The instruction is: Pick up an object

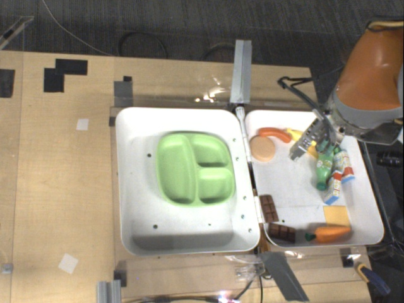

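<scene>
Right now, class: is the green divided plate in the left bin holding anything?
Empty. The green plate lies flat in the left bin, all three sections bare green.

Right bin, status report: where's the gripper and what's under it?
Gripper low over right white bin, by yellow piece. Green bottle beside it, nothing seen gripped. Round tan bun and orange sausage lie apart, further left.

In the right bin, a scatter of small toy foods is seen. A round tan piece lies near the left wall, just beside a red sausage and a yellow piece. A green bottle is tilted at mid-right. Two brown chocolate bars are set along the left edge, an orange carrot and yellow slice at the front.
</scene>
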`<control>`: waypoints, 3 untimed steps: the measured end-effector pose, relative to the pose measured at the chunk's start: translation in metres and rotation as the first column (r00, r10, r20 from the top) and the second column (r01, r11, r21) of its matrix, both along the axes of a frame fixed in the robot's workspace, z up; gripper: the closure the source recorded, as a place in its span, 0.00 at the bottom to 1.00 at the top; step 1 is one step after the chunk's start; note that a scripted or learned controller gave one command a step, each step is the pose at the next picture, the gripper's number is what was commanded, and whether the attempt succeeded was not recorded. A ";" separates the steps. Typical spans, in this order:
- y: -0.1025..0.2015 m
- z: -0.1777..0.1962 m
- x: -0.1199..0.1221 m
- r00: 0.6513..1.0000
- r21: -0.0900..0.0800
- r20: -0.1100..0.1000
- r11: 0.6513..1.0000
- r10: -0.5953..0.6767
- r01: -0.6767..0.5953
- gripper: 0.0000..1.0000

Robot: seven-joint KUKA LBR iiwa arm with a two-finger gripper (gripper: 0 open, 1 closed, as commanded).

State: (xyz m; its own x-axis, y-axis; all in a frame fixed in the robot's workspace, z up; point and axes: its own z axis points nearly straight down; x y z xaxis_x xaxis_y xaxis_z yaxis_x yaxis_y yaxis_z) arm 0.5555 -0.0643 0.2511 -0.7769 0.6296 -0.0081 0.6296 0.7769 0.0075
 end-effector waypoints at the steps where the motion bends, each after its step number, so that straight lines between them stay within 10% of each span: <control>1: 0.013 -0.003 0.057 0.996 -0.002 -0.003 0.996 0.085 -0.085 1.00; 2: 0.013 0.010 0.059 0.996 -0.004 0.007 0.996 0.091 -0.091 1.00; 3: 0.014 0.020 0.011 0.996 0.000 -0.003 0.996 -0.092 0.092 1.00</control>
